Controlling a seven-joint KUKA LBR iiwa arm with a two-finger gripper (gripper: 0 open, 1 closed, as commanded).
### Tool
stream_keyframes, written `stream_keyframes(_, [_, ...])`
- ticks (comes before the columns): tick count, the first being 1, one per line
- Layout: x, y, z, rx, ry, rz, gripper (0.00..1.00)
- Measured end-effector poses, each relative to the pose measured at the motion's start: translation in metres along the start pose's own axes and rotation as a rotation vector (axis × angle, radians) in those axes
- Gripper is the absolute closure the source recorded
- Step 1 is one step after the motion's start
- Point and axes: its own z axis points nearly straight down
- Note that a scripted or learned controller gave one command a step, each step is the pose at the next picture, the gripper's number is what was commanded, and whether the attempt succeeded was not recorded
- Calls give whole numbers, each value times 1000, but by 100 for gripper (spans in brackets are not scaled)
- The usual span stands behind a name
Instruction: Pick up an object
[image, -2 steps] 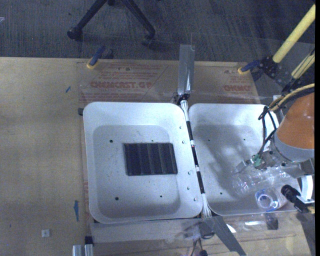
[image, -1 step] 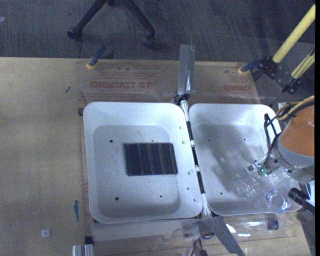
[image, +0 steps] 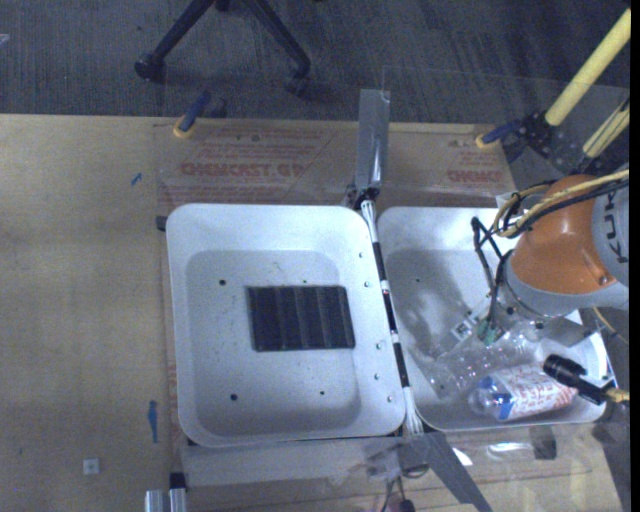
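Observation:
The grey arm with its orange band reaches in from the right and hangs over the right bin (image: 425, 245). Its gripper (image: 487, 332) points down near the middle of that bin, just above a pile of clear plastic. A clear crumpled plastic piece (image: 452, 366) lies directly below and to the left of the gripper. A clear bottle (image: 525, 393) with a blue cap and a red-and-white label lies on its side along the bin's front edge. In the left bin (image: 195, 235), a flat black ribbed panel (image: 300, 318) rests in the middle, far from the gripper.
The two bins meet along a central divider (image: 385, 310). Cardboard (image: 250, 165) lies under the bins at the back. A yellow-handled tool and clamps (image: 545, 120) sit at the back right, and a chair base (image: 225, 40) stands on the floor behind the bench.

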Motion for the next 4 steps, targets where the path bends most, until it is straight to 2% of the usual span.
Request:
stream_keyframes(1, [-2, 2, -12, -6, -5, 2, 100])
stream_keyframes(2, [-2, 1, -11, -6, -4, 2, 0])
stream_keyframes(3, [-23, 4, 1, 6, 4, 273, 0])
stream_keyframes(4, [-10, -22, -33, -17, -11, 291, 0])
